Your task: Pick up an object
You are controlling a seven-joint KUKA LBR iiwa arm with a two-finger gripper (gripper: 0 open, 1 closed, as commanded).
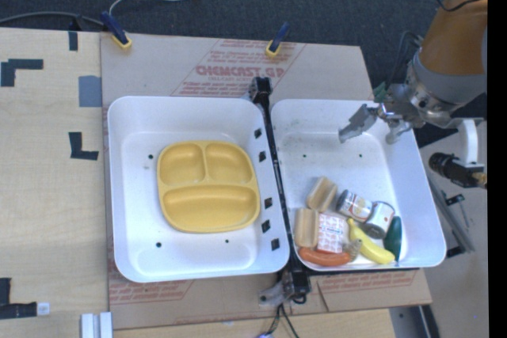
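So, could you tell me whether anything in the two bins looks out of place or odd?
Nothing looks damaged or spilled. The toy food is crowded into the right bin's near corner, and the yellow tray lies flat in the left bin.

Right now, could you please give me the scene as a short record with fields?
left bin: holds a yellow divided plate
right bin: toy food heaped in its near corner, including a banana, a can and a sausage
gripper: open, above the right bin's far part, holding nothing
task status: no object picked yet
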